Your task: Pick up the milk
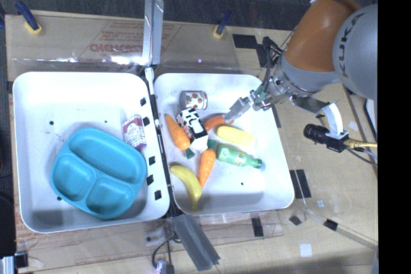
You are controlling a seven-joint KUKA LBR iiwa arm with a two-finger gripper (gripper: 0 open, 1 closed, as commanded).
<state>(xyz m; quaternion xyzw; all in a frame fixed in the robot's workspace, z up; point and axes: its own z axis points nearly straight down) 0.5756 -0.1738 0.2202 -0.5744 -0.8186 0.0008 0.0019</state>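
Nearest the camera in the right bin [273, 192] lie a banana [186, 183], a carrot [206, 165] and a green bottle [236, 156], while the left bin [38, 93] holds a blue divided tray [97, 171] with a small red-labelled can [134, 131] beside it. Farther back, in the middle of the right bin, the milk [191, 122], a small black-and-white cow-patterned carton, lies between a second carrot [178, 130] and a yellow lemon-like piece [234, 135], with a patterned tin [193, 99] just behind it. It looks light, stiff and boxy, best taken across its flat sides, and the gripper [236, 110] hangs just to its right, too slim and blurred to tell whether its jaws are apart.
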